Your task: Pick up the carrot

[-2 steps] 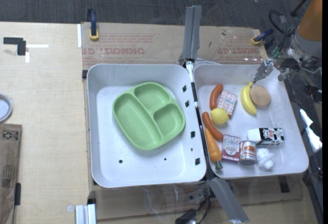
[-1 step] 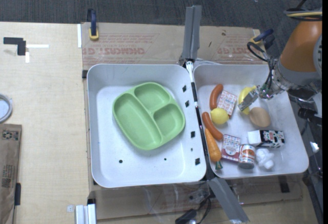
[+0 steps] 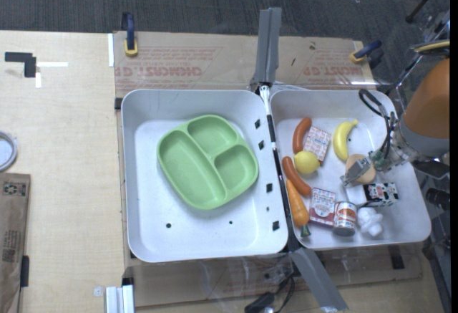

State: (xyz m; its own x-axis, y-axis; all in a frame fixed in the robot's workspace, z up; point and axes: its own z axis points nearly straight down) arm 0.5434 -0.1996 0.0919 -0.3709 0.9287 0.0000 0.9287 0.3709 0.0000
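- Camera view: two white bins side by side at frame centre; left bin (image 3: pixel 143 233) holds a green divided plate (image 3: pixel 207 160), lying flat.
- Right bin (image 3: pixel 408 236) holds the clutter. The carrot (image 3: pixel 297 204) lies along the bin's left wall in its lower left part, leafy end toward the bottom of the frame.
- Just above the carrot: a sausage (image 3: pixel 295 174), slanted, touching the carrot's upper end. A lemon (image 3: pixel 306 162) sits beside it; a second sausage (image 3: pixel 301 134) lies above the lemon.
- Banana (image 3: pixel 345 138) at upper middle of the right bin; small can (image 3: pixel 345 219) near the bottom edge.
- Gripper (image 3: pixel 358 172) at right-centre of the right bin, well apart from the carrot. Cannot tell how wide the tool stands; nothing seen held.
- Arm enters from the right edge, orange band (image 3: pixel 433 107) at upper right.
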